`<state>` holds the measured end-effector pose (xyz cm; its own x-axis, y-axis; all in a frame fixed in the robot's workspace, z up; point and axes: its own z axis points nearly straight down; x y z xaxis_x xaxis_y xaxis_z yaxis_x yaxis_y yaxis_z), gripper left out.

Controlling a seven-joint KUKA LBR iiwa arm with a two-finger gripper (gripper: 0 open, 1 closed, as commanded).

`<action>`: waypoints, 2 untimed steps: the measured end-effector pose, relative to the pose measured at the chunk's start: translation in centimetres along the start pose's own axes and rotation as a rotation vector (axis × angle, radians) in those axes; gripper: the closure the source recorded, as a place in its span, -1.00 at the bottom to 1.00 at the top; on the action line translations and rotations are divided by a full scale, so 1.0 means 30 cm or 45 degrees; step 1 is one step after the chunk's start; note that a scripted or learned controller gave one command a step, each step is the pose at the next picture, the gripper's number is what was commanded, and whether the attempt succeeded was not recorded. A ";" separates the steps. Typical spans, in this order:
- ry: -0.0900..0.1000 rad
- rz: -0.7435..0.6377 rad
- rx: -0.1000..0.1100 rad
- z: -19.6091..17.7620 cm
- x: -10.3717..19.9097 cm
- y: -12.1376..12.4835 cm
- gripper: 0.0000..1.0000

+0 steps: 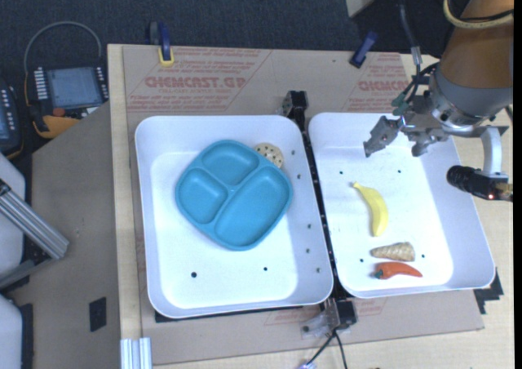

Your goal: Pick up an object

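- The end effector [401, 140] is seen above the far part of the right bin [469, 220], with its fingers spread apart and nothing between them.
- A yellow banana [373, 208] is seen lying in the middle of the right bin, nearer than the end effector and apart from it.
- A beige root-like piece [394, 252] and a red pepper [398, 271] are found side by side at the near edge of that bin.
- A blue divided plate [234, 193] is set in the left bin [163, 269], with a cookie [269, 153] touching its far right rim.
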<state>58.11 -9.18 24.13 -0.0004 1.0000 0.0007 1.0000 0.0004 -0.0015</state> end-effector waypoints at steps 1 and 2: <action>0.001 0.001 0.008 0.195 -0.001 0.027 -1.00; 0.000 0.001 0.001 0.383 -0.010 0.050 -1.00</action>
<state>59.60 -9.49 12.62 0.0007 1.0000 0.0008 1.0000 -0.0007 -0.0026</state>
